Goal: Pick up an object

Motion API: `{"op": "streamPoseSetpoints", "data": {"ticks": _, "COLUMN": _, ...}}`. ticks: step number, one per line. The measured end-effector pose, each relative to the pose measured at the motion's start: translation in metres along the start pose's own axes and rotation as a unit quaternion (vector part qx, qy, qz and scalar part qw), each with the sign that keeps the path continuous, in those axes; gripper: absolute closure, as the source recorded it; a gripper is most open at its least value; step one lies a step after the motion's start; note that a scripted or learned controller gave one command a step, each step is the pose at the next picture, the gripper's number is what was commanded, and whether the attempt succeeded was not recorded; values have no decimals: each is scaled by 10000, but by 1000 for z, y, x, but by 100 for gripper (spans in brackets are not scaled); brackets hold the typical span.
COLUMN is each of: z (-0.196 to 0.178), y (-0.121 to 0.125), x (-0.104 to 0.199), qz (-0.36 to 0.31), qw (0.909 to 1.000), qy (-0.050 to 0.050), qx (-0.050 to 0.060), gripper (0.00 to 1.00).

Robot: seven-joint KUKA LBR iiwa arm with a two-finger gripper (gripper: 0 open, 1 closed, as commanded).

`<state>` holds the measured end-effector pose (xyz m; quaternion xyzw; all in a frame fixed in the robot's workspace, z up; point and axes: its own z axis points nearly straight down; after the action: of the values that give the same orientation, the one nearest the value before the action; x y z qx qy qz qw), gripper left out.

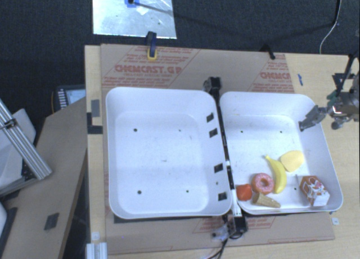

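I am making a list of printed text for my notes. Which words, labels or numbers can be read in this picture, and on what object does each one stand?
"CHEMCAST G.P": red print on the brown sheet, behind the left bin.
Red print behind the right bin: too blurred to read.

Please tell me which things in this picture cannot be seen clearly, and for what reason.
- Gripper, camera view: small, at the right bin's far right rim; whether its fingers are open or shut cannot be told.
- Arm: cut off by the right edge.
- Red object: partly covered by the donut; its kind is unclear.
- Small box: its print is too small to read.
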<state>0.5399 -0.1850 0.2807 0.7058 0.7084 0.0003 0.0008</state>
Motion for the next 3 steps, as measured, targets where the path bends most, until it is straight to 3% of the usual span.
{"op": "streamPoseSetpoints", "data": {"ticks": 1, "z": 131, "y": 24, "x": 14, "qz": -19, "qw": 10000, "qy": 16, "qx": 37, "gripper": 0}}
{"op": "streamPoseSetpoints", "data": {"ticks": 2, "z": 121, "y": 134, "x": 50, "qz": -39, "qw": 10000, "qy": 1, "qx": -52, "gripper": 0}}
{"op": "streamPoseSetpoints", "data": {"ticks": 3, "z": 32, "y": 131, "x": 104, "qz": -27, "qw": 10000, "qy": 3, "qx": -43, "gripper": 0}}
